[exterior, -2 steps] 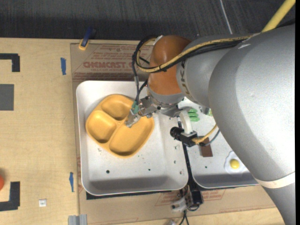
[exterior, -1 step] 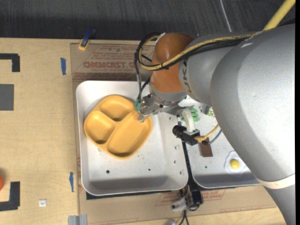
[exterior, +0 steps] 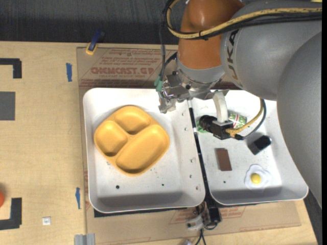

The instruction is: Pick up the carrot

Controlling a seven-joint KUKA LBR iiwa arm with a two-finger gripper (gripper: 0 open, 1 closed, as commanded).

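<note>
My gripper [exterior: 167,102] hangs below the orange wrist band [exterior: 207,29], over the back right corner of the left bin [exterior: 92,152], close to the divide between the two bins. Nothing shows in its grasp. The grey arm covers the back and right side of the right bin [exterior: 286,188], hiding what lies beneath it. A small orange-red object [exterior: 1,199] peeks in at the far left edge of the bench; I cannot tell what it is.
A yellow three-part plate [exterior: 132,139] fills the middle of the left bin. The right bin holds a brown block [exterior: 223,159], a fried egg [exterior: 256,177], a black block [exterior: 259,144] and a green-and-white packet [exterior: 236,119]. A blue-and-yellow clamp [exterior: 93,42] lies behind the bins.
</note>
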